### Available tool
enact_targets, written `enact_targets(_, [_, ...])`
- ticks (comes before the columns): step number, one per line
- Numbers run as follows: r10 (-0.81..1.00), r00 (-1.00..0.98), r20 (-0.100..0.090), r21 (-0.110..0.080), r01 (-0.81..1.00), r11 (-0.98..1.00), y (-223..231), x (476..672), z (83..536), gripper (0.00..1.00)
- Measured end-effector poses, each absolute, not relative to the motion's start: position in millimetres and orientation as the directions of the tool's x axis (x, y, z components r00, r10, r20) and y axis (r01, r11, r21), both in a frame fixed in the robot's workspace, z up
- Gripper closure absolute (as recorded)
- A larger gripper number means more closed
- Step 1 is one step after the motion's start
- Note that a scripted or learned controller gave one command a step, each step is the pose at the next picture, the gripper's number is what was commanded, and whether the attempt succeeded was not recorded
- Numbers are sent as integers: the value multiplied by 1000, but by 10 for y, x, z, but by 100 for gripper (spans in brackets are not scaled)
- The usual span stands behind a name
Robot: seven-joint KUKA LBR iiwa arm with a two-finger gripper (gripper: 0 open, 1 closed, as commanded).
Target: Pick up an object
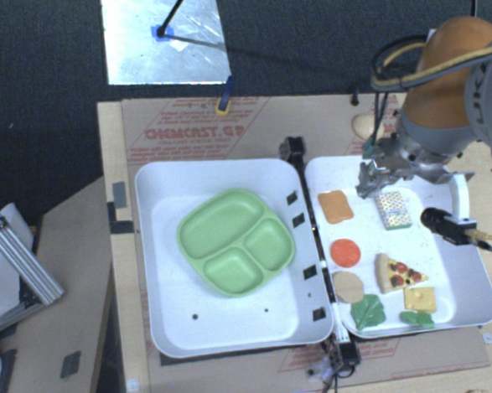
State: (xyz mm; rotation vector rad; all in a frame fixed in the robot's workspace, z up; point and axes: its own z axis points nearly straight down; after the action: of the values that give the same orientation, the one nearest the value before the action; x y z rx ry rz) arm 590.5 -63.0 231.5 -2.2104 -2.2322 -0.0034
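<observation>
While the gripper (372, 179) hangs over the far part of the right bin (480, 301), I cannot tell its state from this slanted view, and I see nothing held in it. The nearest things are the toast (336, 206) and the patterned block (393, 209), lying just beside it — I would choose one of them. To do it well, I would centre above the piece, come straight down and close only at the bin floor, because these pieces are flat and thin. The pizza slice (397, 271), tomato (345, 252) and cheese (419, 298) lie nearer the front. The left bin (161, 239) holds a green tray (236, 241). The bench (191, 128) is brown board, against a dark wall.
</observation>
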Motion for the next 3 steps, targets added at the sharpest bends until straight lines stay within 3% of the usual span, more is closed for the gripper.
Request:
enact_targets(1, [1000, -9, 1, 2, 1000, 9, -141, 6050, 2232, 100])
enact_targets(3, [1000, -9, 1, 1, 1000, 9, 837, 5996, 2242, 100])
